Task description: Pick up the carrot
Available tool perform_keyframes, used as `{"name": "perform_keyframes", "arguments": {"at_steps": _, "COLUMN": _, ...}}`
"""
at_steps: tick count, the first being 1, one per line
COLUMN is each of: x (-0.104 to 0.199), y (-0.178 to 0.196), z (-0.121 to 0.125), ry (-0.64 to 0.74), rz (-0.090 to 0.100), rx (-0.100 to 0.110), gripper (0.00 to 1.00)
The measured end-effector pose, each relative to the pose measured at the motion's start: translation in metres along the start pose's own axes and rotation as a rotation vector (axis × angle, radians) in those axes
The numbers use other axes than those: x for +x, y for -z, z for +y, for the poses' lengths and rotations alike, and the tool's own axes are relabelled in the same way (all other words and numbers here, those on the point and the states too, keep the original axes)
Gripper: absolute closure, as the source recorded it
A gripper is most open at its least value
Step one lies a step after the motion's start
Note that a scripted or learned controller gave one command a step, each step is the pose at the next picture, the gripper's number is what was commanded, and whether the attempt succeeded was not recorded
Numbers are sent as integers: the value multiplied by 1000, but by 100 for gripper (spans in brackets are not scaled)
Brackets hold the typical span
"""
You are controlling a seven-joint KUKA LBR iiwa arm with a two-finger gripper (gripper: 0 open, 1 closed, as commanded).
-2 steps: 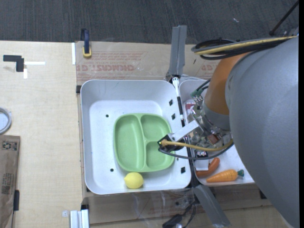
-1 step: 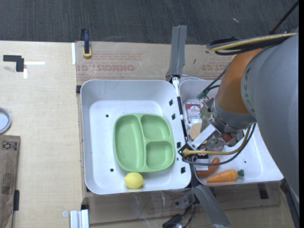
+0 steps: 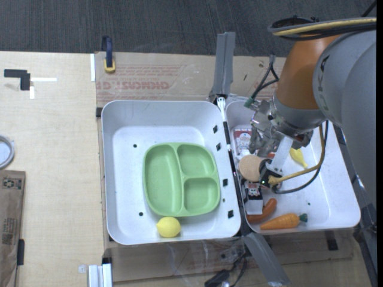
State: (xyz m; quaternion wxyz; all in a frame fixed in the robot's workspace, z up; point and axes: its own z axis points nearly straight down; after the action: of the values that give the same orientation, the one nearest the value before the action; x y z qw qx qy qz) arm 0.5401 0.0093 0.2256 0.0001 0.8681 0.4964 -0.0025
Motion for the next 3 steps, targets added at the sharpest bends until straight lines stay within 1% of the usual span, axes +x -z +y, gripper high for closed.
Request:
{"name": "perform_keyframes", "arguments": {"at_steps": 1, "x": 78, "y": -17, "z": -53, "ry": -121, "rz": -1, "rx": 2, "gripper": 100}}
{"name": "perform_keyframes", "arguments": {"at_steps": 2, "x": 79, "y": -28, "z": -117, "ry": -148, "rz": -1, "rx": 2, "gripper": 100}}
{"name": "perform_keyframes", "arguments": {"at_steps": 3, "x": 71, "y": 0, "z": -34, "ry": -120, "rz": 0, "rx": 0, "gripper": 100}}
